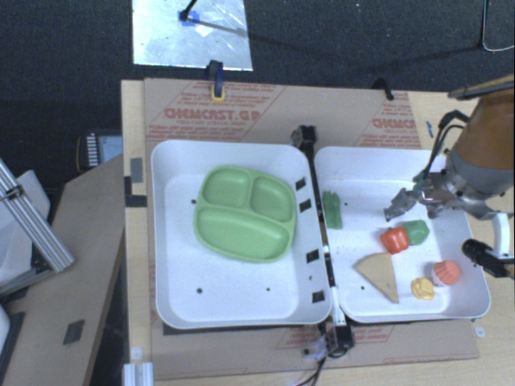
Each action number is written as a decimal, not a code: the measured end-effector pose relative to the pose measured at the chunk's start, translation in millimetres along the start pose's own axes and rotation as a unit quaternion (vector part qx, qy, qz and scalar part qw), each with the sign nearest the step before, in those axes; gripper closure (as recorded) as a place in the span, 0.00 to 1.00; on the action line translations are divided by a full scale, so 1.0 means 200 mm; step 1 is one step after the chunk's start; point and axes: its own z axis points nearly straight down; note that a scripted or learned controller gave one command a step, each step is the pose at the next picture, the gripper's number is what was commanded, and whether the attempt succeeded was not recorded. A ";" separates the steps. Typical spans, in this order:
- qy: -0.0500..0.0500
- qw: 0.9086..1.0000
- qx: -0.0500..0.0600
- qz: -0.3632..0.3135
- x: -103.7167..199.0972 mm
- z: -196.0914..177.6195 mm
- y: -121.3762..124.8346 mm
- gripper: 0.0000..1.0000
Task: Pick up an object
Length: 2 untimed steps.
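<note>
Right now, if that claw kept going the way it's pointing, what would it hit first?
Probably the bin floor. The gripper points down and toward the view's left, over bare white floor. The green block lies further along that line, the red piece just beside it. Height is hard to judge.

The brown cardboard sheet lying under the two white bins carries red printed lettering that reads "CHEMCAST GP" near its upper left part. The same red lettering shows again at the sheet's upper right, slanted and partly cut off. Fainter red print along its lower edge is too small to read.
</note>
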 end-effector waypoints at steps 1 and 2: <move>0.000 1.000 0.001 0.000 -0.01 0.21 -0.01 0.00; 0.000 1.000 -0.001 0.000 -0.02 0.15 0.00 1.00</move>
